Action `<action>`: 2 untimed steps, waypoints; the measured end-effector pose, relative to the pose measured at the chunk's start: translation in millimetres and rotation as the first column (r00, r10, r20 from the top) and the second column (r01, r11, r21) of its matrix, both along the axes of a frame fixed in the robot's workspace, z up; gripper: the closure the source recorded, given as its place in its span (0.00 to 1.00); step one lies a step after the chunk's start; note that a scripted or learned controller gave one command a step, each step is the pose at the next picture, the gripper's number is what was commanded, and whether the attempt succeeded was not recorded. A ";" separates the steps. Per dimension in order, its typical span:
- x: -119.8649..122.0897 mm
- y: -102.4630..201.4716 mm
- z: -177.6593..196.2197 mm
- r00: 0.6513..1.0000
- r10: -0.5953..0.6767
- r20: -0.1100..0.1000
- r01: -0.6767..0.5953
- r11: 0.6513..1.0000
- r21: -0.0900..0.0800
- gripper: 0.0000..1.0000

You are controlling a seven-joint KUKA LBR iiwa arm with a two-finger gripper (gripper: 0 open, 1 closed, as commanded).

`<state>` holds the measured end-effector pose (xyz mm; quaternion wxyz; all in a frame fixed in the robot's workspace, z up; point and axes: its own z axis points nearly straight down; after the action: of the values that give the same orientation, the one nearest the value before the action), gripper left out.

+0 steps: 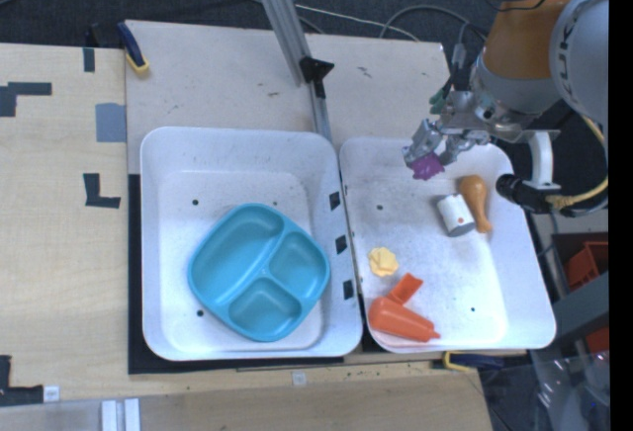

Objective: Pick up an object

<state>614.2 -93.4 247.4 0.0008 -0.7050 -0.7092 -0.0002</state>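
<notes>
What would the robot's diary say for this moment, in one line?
gripper: over right bin, top edge | purple object: at gripper tip, grasp unclear | blue tray: left bin | carrot: right bin, untouched

Blue divided plate [259, 271]; white bins [158, 221]; purple piece [427, 166]; yellow lump [384, 261]; orange carrot [401, 320]; grey-and-orange arm [539, 14].

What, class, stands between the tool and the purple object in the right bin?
Nothing visible. The tool sits right at the purple object, above bare floor of the right bin. The white cylinder and orange gourd lie off to one side.
</notes>
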 end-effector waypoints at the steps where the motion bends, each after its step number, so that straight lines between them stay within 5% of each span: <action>1: 2.4 48.7 2.4 1.000 0.000 0.000 0.000 1.000 0.000 1.00; 2: -2.2 100.7 7.7 1.000 0.001 0.000 -0.001 1.000 0.000 1.00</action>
<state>612.0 7.3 255.1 0.0010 -0.7046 -0.7096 -0.0002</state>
